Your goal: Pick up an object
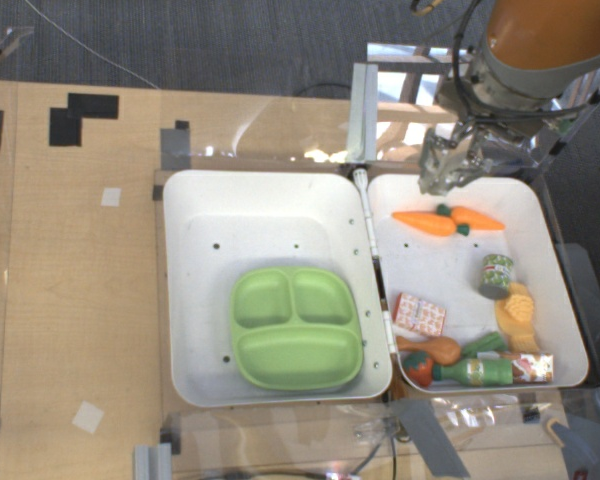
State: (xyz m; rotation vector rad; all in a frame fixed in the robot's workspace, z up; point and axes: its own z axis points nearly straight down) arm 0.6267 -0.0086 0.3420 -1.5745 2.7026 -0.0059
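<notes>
My gripper (pixel 442 171) hangs over the far edge of the right bin (pixel 550 230), just above and left of two orange toy carrots (pixel 446 221) that lie side by side. Nothing shows between its fingers. Further down the same bin sit a small green-labelled can (pixel 496 274), a yellow corn-like piece (pixel 516 315), a red-and-white box (pixel 420 315), a green bottle (pixel 477 371), an orange-brown piece (pixel 432 348) and a red-white packet (pixel 528 368).
The left bin (pixel 200 228) holds a green divided plate (pixel 296 327) in its near half. A ridge (pixel 373 258) separates the two bins. Metal frame posts (pixel 360 113) stand behind them. Wooden bench surface lies to the left.
</notes>
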